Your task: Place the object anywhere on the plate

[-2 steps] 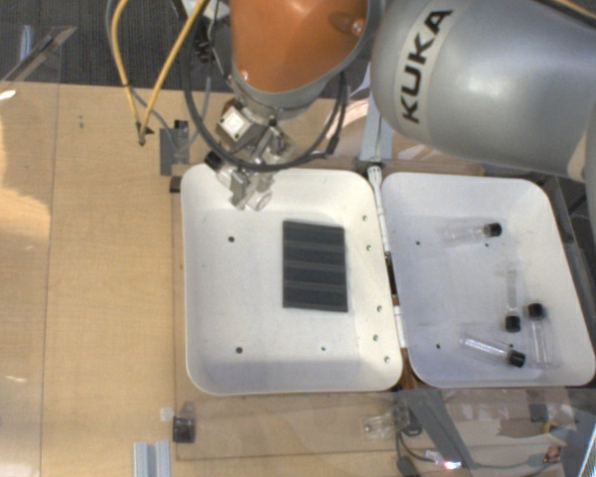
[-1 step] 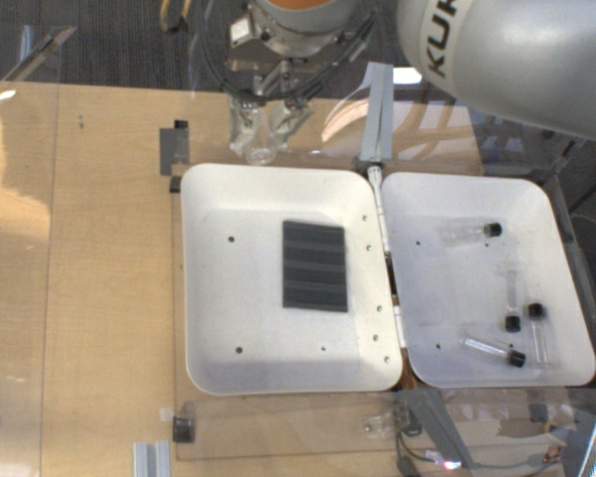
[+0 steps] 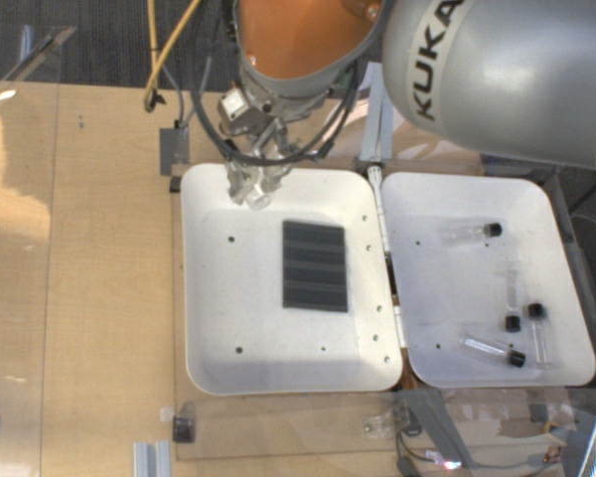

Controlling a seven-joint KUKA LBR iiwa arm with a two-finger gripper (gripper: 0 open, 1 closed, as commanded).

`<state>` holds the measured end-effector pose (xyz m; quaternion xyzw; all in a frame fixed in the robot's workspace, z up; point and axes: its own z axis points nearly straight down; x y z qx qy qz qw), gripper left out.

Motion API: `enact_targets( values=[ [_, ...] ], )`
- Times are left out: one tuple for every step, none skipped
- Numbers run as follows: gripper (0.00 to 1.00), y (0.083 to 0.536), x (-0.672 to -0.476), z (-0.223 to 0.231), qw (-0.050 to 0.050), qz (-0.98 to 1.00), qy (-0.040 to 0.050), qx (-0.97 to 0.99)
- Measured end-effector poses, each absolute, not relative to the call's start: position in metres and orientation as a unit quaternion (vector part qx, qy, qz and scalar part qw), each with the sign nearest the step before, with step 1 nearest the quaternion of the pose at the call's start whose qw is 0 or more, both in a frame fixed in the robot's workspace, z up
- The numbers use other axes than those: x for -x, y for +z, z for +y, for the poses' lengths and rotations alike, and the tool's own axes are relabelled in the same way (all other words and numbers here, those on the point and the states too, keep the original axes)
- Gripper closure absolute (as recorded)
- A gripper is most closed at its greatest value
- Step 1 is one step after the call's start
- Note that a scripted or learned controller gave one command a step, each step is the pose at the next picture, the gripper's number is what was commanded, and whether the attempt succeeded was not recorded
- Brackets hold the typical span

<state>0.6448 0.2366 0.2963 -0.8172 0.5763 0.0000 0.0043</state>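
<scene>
A dark grey ribbed plate (image 3: 315, 266) lies flat in the middle of the left white bin (image 3: 214, 351). Several clear tubes with black caps lie in the right bin (image 3: 427, 356): one at the back (image 3: 475, 233), one near the front (image 3: 492, 348), and two more by the right side (image 3: 538, 334). My gripper (image 3: 250, 185) hangs under the orange wrist band over the left bin's back left corner, behind and to the left of the plate. Its tips are pale and blurred against the white bin.
The grey arm (image 3: 497, 58) crosses above the back of the right bin. Yellow and black cables (image 3: 194, 28) loop behind the left bin. A raised rim (image 3: 385, 266) separates the two bins. Wooden bench (image 3: 79, 266) lies to the left.
</scene>
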Motion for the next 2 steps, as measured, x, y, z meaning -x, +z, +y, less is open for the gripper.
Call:
enact_targets(
  values=[
    [1.0, 0.388, -0.669, 0.236, 0.007, 0.757, -0.0002, 0.653],
    [1.0, 0.229, -0.637, 0.232, 0.004, 0.741, 0.0007, 0.671]
  ],
)
